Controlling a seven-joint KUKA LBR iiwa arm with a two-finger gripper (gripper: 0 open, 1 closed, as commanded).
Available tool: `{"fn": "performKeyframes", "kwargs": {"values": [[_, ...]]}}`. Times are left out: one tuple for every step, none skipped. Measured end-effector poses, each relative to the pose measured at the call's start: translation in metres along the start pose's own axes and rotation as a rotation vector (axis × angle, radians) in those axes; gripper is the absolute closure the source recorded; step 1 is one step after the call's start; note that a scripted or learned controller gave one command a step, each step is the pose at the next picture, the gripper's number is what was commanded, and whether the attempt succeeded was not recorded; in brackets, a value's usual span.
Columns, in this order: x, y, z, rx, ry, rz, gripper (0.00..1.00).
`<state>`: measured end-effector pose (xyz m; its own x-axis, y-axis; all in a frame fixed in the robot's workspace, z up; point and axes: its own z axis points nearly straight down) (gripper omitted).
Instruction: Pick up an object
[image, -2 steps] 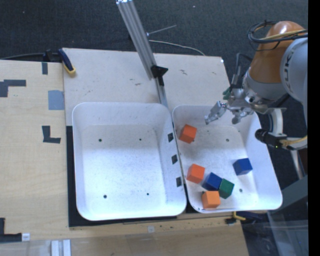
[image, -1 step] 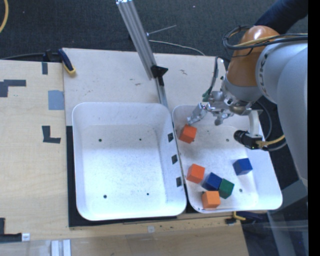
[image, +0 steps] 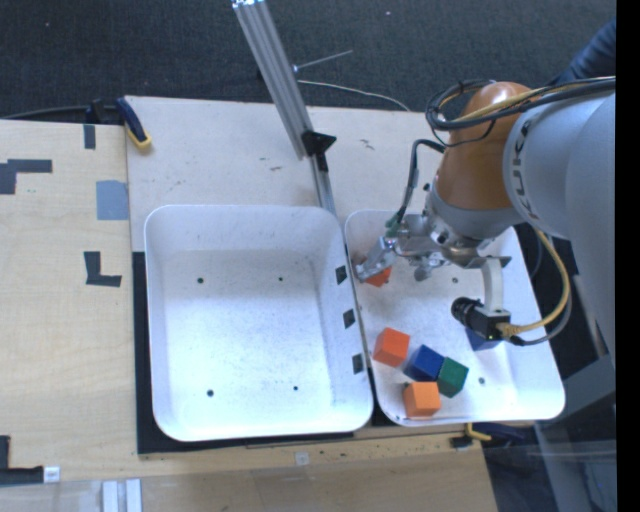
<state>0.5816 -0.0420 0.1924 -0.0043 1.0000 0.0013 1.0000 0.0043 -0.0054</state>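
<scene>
While a small red-orange piece (image: 377, 277) sits right at the tips of our hand (image: 376, 268), near the left wall of the right bin (image: 535, 400), we cannot call the pick done. The piece lies low against the bin floor, or just above it; from this slanted view we cannot tell which. Grey fingertips meet its upper edge, but whether they are closed on it or merely touching it is beyond what we can see, so we leave the grip unjudged.

Four other blocks rest loose toward the front of the same bin: an orange block (image: 392, 347), a blue block (image: 426, 362) just beside it, a green block (image: 453, 376) touching the blue one, and a second orange block (image: 422, 398) nearest the front rim. None of them is near the hand, so we judge the red-orange piece to be the target.

Our arm (image: 480, 170) reaches over the bin's back half, wrist bent down toward its left side. Beside it, the left bin (image: 160, 300) shares the bench (image: 60, 330).

As we read it, the approach is finished and the grasp is at its deciding point. What remains is a confirmed hold and a clear lift off the floor.
</scene>
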Motion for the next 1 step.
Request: {"fn": "performKeyframes", "kwargs": {"values": [[-0.0782, 0.0286, -0.0096, -0.007, -0.005, 0.008, 0.00]]}}
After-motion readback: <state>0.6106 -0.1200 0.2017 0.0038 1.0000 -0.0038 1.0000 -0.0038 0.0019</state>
